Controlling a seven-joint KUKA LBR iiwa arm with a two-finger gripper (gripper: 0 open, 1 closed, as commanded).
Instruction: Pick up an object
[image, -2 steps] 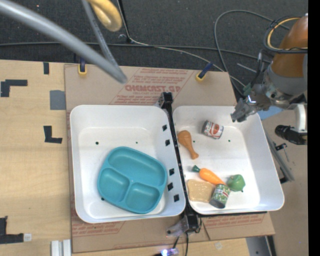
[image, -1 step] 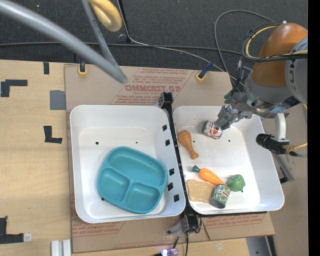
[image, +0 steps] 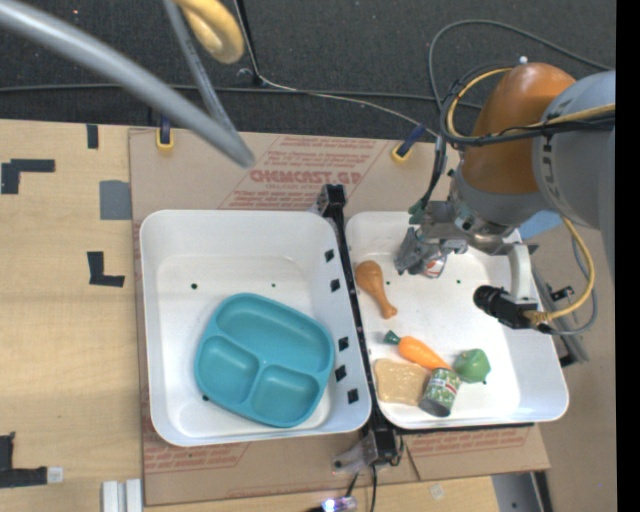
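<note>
The right bin (image: 520, 400) holds a brown drumstick (image: 373, 285), an orange carrot (image: 420, 351), a green round item (image: 472, 365), a tan bread slice (image: 400, 382) and a dark can (image: 438, 392). My gripper (image: 425, 253) hangs low over the bin's back part, to the right of the drumstick and apart from it. A small red and white thing (image: 435, 266) shows just under the gripper; whether the gripper touches it is unclear.
A teal divided plate (image: 264, 360) lies in the left bin (image: 165, 300). A black divider (image: 345, 300) runs between the bins. A black fitting with cables (image: 505, 305) sticks out over the right bin's right side. A grey bar (image: 150, 90) crosses the upper left.
</note>
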